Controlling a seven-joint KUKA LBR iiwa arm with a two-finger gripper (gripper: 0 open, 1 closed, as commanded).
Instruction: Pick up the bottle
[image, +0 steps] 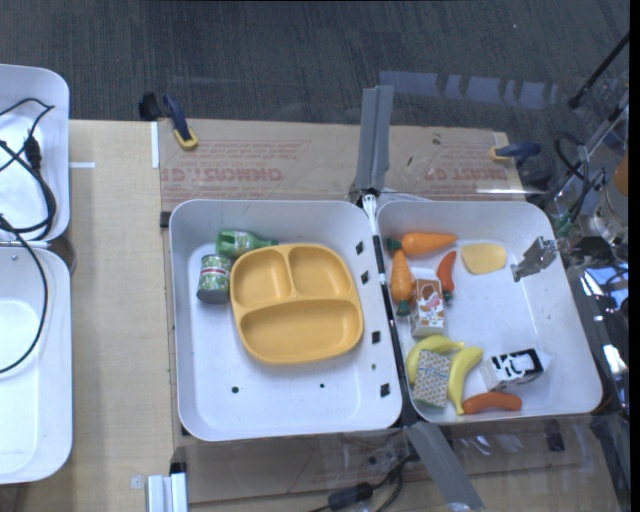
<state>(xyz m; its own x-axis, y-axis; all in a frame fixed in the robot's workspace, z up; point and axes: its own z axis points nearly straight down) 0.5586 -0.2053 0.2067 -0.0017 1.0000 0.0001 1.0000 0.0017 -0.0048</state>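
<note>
The bottle (240, 241) is green and lies on its side in the far left corner of the left bin (270, 400), just above the yellow divided plate (297, 302). My gripper (535, 258) hangs over the right side of the right bin (560, 330), near the yellow wedge (484, 258). It is a whole bin's width away from the bottle, and nothing shows in its grasp. The arm reaches in from the right edge.
A small green-labelled can (213, 278) stands beside the plate, just below the bottle. The right bin holds carrots (427, 242), a red pepper (446, 271), a juice carton (428, 306), bananas (455, 362) and a black-and-white carton (519, 366). A grey post (375, 140) rises between the bins.
</note>
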